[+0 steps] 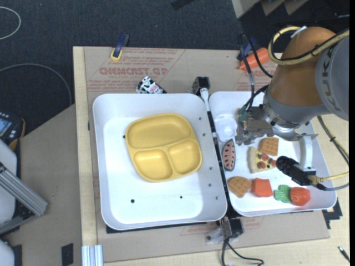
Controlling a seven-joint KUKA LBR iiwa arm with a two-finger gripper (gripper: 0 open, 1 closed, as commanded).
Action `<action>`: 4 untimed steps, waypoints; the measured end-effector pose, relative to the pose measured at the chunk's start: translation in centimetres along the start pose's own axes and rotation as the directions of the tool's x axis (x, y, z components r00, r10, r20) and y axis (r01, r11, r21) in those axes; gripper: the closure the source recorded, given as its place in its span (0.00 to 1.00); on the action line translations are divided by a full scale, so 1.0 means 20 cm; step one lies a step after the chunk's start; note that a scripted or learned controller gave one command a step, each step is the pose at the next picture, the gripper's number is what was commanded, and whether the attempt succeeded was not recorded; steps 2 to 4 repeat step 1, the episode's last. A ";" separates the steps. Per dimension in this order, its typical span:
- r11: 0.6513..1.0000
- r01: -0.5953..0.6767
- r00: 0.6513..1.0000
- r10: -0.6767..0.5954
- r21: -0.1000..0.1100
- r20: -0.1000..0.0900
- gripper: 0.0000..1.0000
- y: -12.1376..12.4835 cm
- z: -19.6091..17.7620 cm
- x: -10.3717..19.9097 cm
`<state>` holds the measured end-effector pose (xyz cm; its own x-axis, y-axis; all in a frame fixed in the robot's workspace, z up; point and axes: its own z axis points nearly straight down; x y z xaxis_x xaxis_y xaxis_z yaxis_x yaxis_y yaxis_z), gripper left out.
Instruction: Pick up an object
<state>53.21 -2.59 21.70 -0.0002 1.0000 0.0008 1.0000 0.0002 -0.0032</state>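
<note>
A yellow three-compartment plastic plate [162,147] is lying in the middle of the left white bin [111,126]. In the right white bin [233,101], a watermelon-slice toy [228,155] is resting along the left wall, a round tan waffle toy [239,185] and a red block [262,188] are sitting near the front edge, and a pizza-slice toy [260,160] is lying mid-bin. The gripper [250,127] is hanging over the bin's back half, in the approach step; whether its fingers are open or closed cannot be told. Next, it probably needs to centre over one toy and descend.
</note>
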 end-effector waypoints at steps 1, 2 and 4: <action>1.000 -0.001 1.000 0.001 -0.001 0.000 1.00 -0.03 -0.01 -0.04; 1.000 -0.001 1.000 0.001 -0.001 0.000 1.00 -0.03 -0.01 -0.04; 1.000 -0.001 1.000 0.001 -0.001 0.000 1.00 -0.03 -0.01 -0.04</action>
